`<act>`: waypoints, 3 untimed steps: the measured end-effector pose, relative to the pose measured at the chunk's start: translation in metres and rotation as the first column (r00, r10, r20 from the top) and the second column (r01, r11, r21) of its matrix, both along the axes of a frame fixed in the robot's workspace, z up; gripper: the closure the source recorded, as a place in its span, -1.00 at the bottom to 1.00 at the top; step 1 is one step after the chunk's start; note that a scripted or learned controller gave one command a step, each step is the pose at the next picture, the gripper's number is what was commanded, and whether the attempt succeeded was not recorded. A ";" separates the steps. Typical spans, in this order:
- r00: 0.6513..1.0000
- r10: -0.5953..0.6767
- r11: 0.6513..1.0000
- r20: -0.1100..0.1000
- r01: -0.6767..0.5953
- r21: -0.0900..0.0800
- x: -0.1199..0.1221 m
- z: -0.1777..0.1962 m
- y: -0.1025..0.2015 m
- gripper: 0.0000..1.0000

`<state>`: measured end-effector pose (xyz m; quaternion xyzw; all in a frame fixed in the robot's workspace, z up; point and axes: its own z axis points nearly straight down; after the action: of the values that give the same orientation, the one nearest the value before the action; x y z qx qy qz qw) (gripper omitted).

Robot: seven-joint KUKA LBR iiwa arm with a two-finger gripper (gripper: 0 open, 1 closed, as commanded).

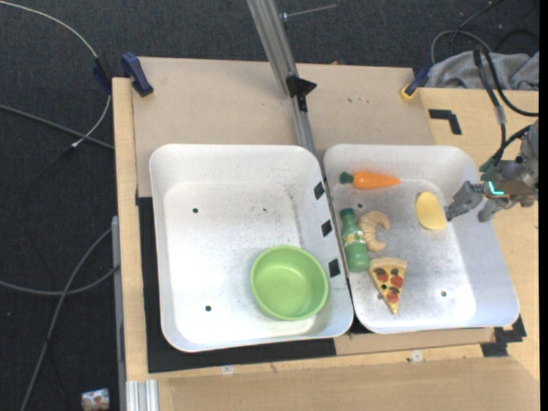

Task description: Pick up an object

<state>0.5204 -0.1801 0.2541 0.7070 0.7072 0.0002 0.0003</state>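
The right bin point(445, 311) holds an orange carrot point(373, 179) at the back, a yellow lemon-like piece point(431, 211), a green bottle point(353, 240), a beige croissant point(375, 223) and a pizza slice point(390, 279). My gripper point(476, 205) hangs over that bin's right side, just right of the yellow piece. It is open, with nothing between its fingers. One dark finger point(461, 201) points toward the yellow piece without clearly touching it.
In the left bin point(223, 212) a green bowl point(288, 282) sits near the front right corner. A metal pole point(278, 50) slants down to the gap between the bins. Cables and a grey cloth point(479, 67) lie at the back right.
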 end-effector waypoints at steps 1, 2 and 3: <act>1.000 0.000 1.000 0.000 0.000 0.000 0.000 0.000 0.000 -1.00; 1.000 0.000 1.000 -0.006 0.000 0.001 -0.007 -0.061 -0.001 -1.00; 1.000 0.000 1.000 -0.006 0.000 0.002 -0.010 -0.123 -0.001 -1.00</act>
<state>0.5106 -0.1814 0.1310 0.7072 0.7071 -0.0013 -0.0024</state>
